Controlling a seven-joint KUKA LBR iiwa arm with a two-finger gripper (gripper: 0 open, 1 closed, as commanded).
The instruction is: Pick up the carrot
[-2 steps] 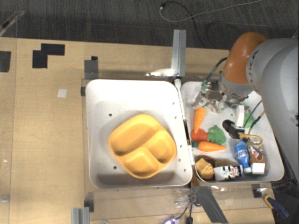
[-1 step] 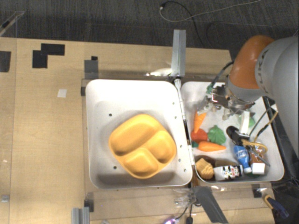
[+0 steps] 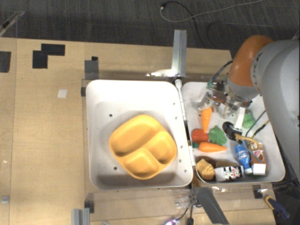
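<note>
Camera view: the pincer [image 3: 220,102] hangs over the right bin [image 3: 276,165]; its state cannot be told. The carrot [image 3: 206,118] lies just below-left of it, long axis running near-vertical in frame. A second carrot [image 3: 212,147], a green piece [image 3: 217,135] and a red piece [image 3: 199,135] crowd nearby.

Robotics lab: wooden bench [image 3: 42,139], metal bin frame [image 3: 180,55], loose cable [image 3: 211,13] on carpet.
</note>
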